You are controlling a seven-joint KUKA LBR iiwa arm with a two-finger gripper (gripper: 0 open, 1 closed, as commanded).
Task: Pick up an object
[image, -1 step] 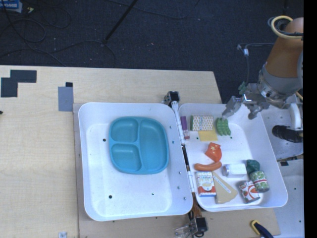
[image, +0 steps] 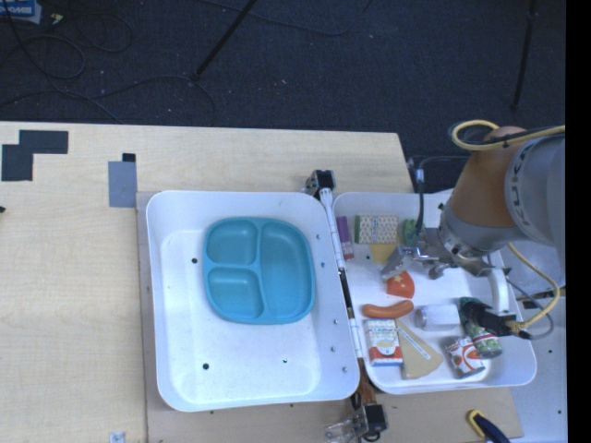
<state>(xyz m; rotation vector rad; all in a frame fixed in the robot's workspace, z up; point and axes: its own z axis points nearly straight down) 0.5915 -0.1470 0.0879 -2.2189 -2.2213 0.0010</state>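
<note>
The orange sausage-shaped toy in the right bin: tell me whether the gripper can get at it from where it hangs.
Probably yes. The orange sausage-shaped toy lies uncovered just below the gripper, with only the small red round toy between them, and nothing sits on top of it.

The surface (image: 74,275) looked like pale, matt wood. Both bins, the left bin (image: 175,377) and the right bin (image: 517,369), were smooth white plastic with a soft sheen. A turquoise divided plate (image: 258,269) at the left bin's centre was smooth plastic. The arm (image: 517,192) had a matt grey shell and an orange band. The gripper (image: 404,264) looked like dull metal. The floor (image: 277,53) at twelve o'clock looked like dark, rough carpet.
</note>
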